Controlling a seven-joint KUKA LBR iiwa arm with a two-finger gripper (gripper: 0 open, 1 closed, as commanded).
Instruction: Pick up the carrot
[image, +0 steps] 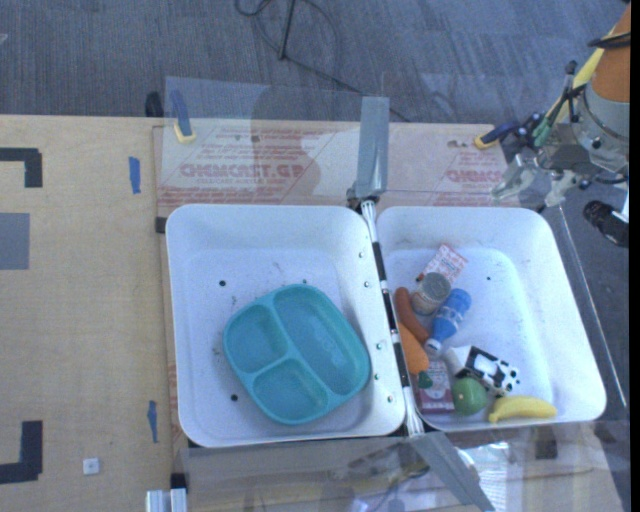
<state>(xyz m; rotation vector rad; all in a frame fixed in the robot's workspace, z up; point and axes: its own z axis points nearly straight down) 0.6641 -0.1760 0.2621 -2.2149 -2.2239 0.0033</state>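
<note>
The carrot (409, 330) is orange and lies lengthwise along the left wall of the right bin (560, 300), its upper end near a small tin. My gripper (533, 186) hangs at the upper right, just beyond the right bin's far rim, well away from the carrot and above the bench. No object shows between its fingers.
A blue bottle (449, 315), a tin (431, 291), a pink packet (444, 263), a green apple (468, 394), a banana (522, 408) and a black-and-white toy (493, 368) crowd the right bin. A teal divided plate (296, 352) lies in the left bin (200, 250).
</note>
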